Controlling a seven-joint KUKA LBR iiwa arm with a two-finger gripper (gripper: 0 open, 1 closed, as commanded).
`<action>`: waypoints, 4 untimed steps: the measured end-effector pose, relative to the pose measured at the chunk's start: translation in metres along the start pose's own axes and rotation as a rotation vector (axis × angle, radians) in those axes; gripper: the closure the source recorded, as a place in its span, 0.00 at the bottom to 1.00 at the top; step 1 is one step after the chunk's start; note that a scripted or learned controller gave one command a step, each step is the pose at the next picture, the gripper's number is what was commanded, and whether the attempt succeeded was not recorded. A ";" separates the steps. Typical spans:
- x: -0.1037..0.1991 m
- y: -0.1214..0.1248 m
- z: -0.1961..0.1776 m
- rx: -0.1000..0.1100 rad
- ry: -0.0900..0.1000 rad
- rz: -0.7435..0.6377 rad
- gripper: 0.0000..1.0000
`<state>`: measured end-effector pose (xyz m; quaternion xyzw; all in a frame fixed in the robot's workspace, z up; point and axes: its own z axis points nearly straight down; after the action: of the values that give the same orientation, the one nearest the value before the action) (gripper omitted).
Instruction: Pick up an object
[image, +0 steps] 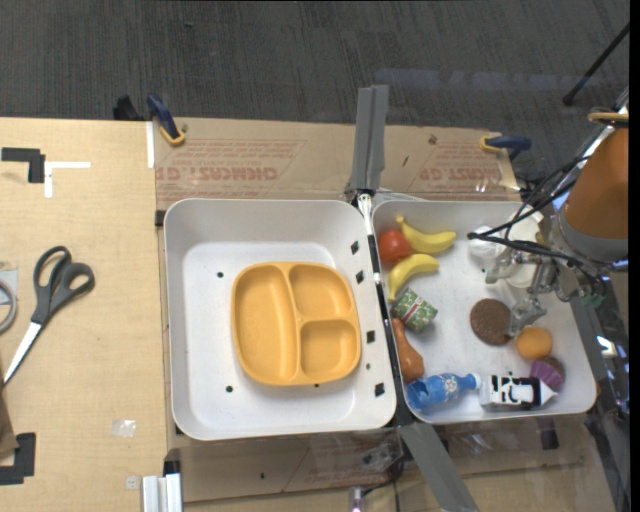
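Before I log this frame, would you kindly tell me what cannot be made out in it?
1. Gripper, camera view: small and tangled with cables, so open or shut cannot be told, nor whether it touches the brown disc.
2. Arm: cut off by the right edge.
3. Carton: label too small to read.
4. Red fruit: partly hidden behind the bananas and the right bin's rim.
5. Purple thing: too small to identify.

The arm (598, 195) enters at three o'clock — a bulging orange band, grey metal wrist parts below it, thin black cables looping across them.
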<state>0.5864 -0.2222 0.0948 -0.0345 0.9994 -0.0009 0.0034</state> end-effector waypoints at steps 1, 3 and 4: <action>0.030 0.094 0.001 -0.003 0.001 0.044 0.00; -0.028 0.038 0.000 0.000 0.000 0.216 0.00; -0.055 0.090 0.001 -0.001 0.005 0.371 0.00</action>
<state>0.6350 -0.1287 0.0943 0.1501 0.9887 0.0004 0.0012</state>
